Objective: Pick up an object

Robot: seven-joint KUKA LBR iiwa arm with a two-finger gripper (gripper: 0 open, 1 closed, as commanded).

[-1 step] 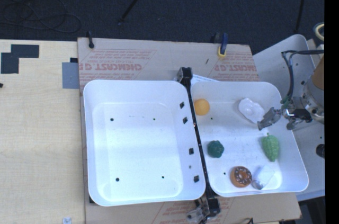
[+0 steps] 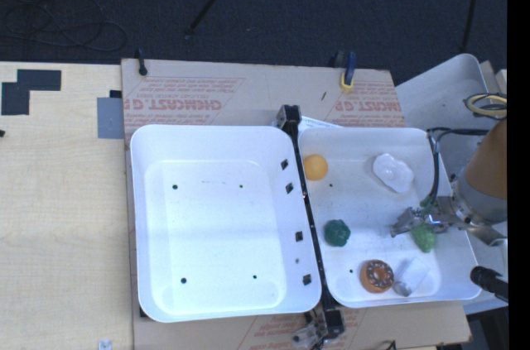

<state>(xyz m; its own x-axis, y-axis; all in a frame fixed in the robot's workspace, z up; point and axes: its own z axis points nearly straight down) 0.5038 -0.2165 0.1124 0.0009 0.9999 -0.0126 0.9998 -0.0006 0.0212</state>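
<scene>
1. Light-green object (image 2: 424, 238): lies in the right bin (image 2: 356, 143), toward its right wall, about mid-depth. It sits directly at the tip of the gripper (image 2: 416, 225), touching or nearly touching the metal fingers (image 2: 403, 223). This is judged to be the pick target.

2. Gripper state: whether the fingers are spread or closed cannot be determined. Whether the green object lies between them or just beside them also cannot be determined, so no hold is claimed.

3. Governing relation: the green object lies just nearer the camera than the fingertips and slightly to their right. The arm (image 2: 484, 183) enters from the right, so the target sits on the arm's own side of the bin. The object appears compact, with no clear long axis.

4. Nearer items: a brown doughnut-shaped piece (image 2: 378, 275) rests near the front wall, left of the gripper and clearly apart from it.

5. Mid-depth item: a dark-green object (image 2: 336, 233) lies well to the gripper's left.

6. Farther items: a white object (image 2: 392, 172) lies beyond the gripper; an orange ball (image 2: 315, 167) sits by the divider side, well apart.
</scene>
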